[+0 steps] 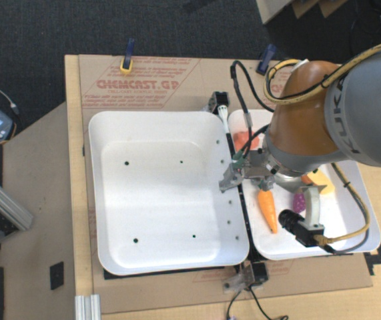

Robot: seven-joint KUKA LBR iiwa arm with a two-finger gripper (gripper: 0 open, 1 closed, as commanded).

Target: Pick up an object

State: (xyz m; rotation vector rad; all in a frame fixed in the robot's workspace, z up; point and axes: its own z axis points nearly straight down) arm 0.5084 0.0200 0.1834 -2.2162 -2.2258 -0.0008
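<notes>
The right bin (350, 235) holds an orange carrot-shaped piece (267, 209) near its left wall. A small purple object (299, 202) lies just right of it, and a yellow piece (318, 179) shows at the arm's edge. A reddish-pink object (242, 140) sits toward the bin's far left. My gripper (253, 175) hangs under the orange wrist band (303, 112), low over the divide between the bins and just above the carrot's top end. The arm hides most of the right bin's far half, and nothing visibly sits in the gripper.
The left bin (110, 199) is white with small dark dots on its floor. Both bins rest on a cardboard sheet (143, 79) held by blue clamps (129, 57). Black and yellow cables (340, 235) loop over the right bin's near edge.
</notes>
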